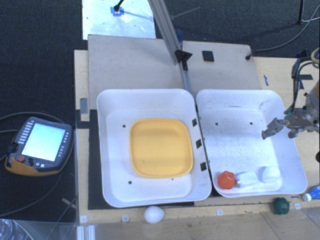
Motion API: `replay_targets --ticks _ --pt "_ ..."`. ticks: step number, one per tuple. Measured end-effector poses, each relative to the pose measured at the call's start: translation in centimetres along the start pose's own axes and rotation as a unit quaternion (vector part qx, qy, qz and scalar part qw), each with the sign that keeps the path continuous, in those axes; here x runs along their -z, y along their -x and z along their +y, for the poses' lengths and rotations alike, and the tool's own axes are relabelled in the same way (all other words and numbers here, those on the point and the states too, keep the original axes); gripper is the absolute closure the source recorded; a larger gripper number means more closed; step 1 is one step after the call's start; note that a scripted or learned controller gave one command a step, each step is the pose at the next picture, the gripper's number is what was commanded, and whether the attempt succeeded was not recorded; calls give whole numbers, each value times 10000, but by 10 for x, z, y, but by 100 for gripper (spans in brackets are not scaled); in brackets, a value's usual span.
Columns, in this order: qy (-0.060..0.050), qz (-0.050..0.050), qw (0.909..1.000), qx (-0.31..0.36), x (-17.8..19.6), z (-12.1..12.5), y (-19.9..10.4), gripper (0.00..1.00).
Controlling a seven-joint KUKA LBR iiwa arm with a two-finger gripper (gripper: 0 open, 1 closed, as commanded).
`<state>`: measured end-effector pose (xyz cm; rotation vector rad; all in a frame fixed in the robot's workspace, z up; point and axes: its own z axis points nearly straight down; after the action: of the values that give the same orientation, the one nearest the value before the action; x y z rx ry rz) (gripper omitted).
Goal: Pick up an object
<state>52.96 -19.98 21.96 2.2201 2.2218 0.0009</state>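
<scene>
I am holding my claw over the right bin, near its right wall, and I cannot tell its grip state. An orange ball and white objects are lying along the bin's near edge, well apart from my claw.

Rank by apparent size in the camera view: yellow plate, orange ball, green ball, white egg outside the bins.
1. Yellow plate, by far the largest.
2. White egg and orange ball look about alike; I won't rank them.
3. Green ball, slightly smaller.
</scene>
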Motion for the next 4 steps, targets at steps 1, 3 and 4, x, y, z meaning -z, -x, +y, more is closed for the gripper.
replay_targets --ticks 1,3,4 --pt "-22 4 10000 -5 -56 5 8 0" --pt "-3 -1 10000 -3 -130 6 7 0" --pt "7 -4 10000 -4 -118 7 7 100"
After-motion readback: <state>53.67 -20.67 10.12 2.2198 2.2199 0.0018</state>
